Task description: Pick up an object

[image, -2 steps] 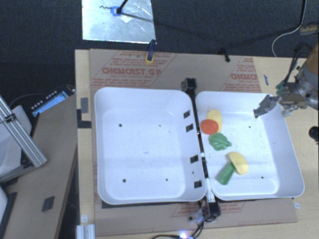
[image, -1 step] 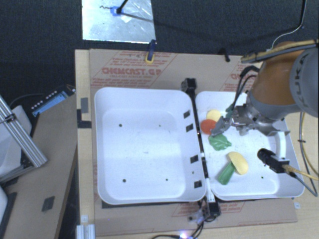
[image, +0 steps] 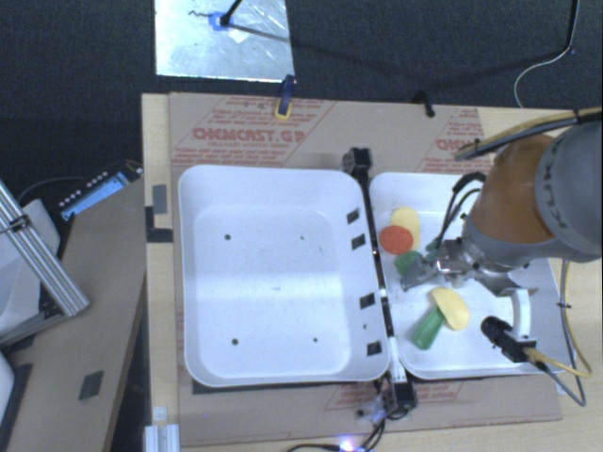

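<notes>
Gripper [image: 421, 269], finger state impossible to tell, crowds a green object [image: 408, 264]; the neighbouring red ball [image: 396, 239] risks spoiling the grasp.

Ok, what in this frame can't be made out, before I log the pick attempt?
- Gripper, camera view: too small and dark against the green object to tell grip or contact.
- Right bin: the arm hides its far-right part.
- Green object: shape unclear, partly under the gripper.
- Arm: cut off by the right edge.
</notes>
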Available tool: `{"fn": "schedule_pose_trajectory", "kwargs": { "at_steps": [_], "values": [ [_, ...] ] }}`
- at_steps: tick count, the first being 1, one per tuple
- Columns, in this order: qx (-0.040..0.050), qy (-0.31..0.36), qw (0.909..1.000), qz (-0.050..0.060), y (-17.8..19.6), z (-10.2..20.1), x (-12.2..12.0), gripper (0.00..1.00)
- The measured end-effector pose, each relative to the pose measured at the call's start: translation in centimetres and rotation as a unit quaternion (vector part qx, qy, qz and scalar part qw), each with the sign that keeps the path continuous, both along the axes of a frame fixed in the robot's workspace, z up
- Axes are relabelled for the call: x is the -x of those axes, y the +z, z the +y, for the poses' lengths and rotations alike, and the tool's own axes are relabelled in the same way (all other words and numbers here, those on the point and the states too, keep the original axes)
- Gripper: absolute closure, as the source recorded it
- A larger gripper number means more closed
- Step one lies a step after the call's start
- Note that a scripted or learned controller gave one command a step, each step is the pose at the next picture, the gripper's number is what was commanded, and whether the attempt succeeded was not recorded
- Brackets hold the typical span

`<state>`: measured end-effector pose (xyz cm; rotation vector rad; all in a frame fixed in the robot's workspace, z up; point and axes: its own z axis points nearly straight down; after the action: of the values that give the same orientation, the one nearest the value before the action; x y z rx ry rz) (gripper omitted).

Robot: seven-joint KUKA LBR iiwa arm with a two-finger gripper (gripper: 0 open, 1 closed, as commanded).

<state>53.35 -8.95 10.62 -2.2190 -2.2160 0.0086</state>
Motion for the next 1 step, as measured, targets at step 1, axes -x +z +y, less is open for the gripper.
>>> {"fn": "schedule_pose_trajectory", "kwargs": {
  "at_steps": [1],
  "values": [
    [0.0002,0.003,1.0000,-0.005,-2.29,-0.51,-2.58,0.00]
  ]
}}
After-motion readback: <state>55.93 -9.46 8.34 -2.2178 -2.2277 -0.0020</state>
